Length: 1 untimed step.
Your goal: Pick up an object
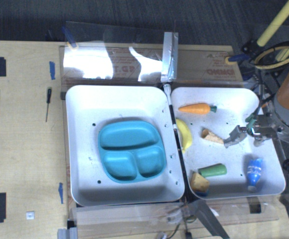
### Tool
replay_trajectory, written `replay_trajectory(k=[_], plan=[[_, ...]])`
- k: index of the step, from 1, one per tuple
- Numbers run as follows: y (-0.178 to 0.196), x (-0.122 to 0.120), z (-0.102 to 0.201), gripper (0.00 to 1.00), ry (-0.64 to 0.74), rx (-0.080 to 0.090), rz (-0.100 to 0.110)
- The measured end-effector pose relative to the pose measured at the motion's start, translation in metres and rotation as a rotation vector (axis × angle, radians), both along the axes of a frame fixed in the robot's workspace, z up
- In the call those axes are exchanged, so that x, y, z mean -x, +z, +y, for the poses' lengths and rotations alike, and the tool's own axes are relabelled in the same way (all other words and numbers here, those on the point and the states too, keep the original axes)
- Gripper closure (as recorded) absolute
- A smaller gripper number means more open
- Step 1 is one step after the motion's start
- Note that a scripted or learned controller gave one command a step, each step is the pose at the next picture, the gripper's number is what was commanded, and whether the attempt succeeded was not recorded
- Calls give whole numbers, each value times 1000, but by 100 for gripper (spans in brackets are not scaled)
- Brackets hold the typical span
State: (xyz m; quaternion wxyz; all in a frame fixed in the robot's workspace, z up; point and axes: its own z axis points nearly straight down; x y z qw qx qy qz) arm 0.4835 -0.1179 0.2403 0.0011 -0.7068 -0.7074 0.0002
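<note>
Pale wooden bench (20,148) under two white bins, and the right bin (234,97) is our landmark. Left of it, the left bin (84,108) carries a blue divided tray (132,151). Reaching over its right rim, the arm (286,103) hangs low, gripper (232,138) at the bin's middle, fingers apart, nothing between them. Just left of the fingertips lies a tan wedge (212,136), long axis slanting, tip toward the bin's upper left. Carrot (195,109) near the far wall, green cylinder (213,171) and blue bottle (254,172) nearer the front.
</note>
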Motion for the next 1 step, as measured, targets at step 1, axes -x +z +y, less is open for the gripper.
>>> replay_trajectory(k=[1], plan=[[-77, -65, -8, 0, 1, 0, 3]])
